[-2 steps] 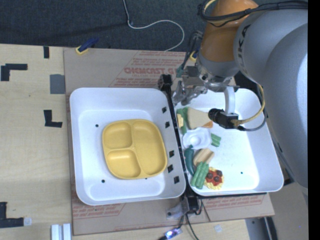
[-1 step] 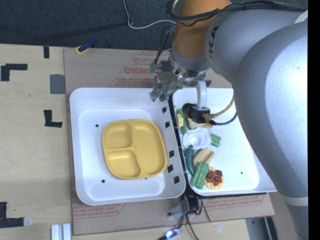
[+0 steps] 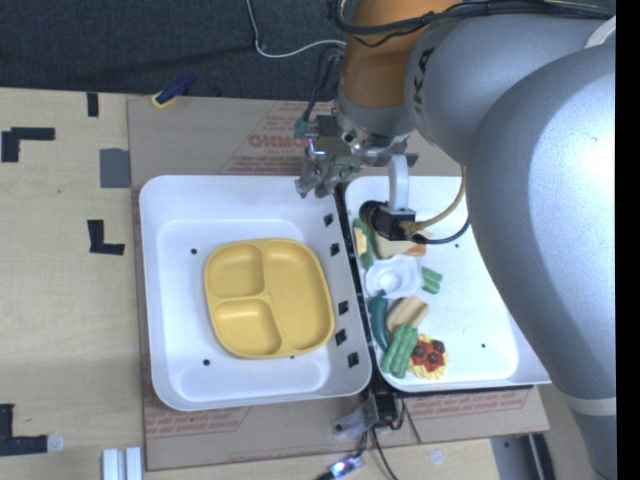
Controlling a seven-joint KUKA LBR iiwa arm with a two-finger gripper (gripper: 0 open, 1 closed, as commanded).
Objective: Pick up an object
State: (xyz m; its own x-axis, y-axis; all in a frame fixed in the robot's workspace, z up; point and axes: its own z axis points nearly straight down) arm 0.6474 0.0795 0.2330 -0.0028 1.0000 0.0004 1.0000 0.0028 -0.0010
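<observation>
My gripper [image 3: 322,176] hangs over the far end of the wall between the two bins, with the grey arm and its orange band above it. A cluster of toy food lies along the left side of the right bin [image 3: 480,318]. It holds a white piece [image 3: 392,278], a small green piece [image 3: 431,280], a beige bread-like piece [image 3: 406,313], a green cucumber-like piece [image 3: 400,350] and a red and yellow piece [image 3: 431,357]. A yellow-green piece [image 3: 361,240] lies nearer the gripper. Nothing shows between the gripper's tips.
A yellow divided plate [image 3: 268,298] sits in the middle of the left bin [image 3: 165,268]. The bins rest on a cardboard sheet [image 3: 200,138] on the wooden bench. The arm's large grey body covers the right bin's right side.
</observation>
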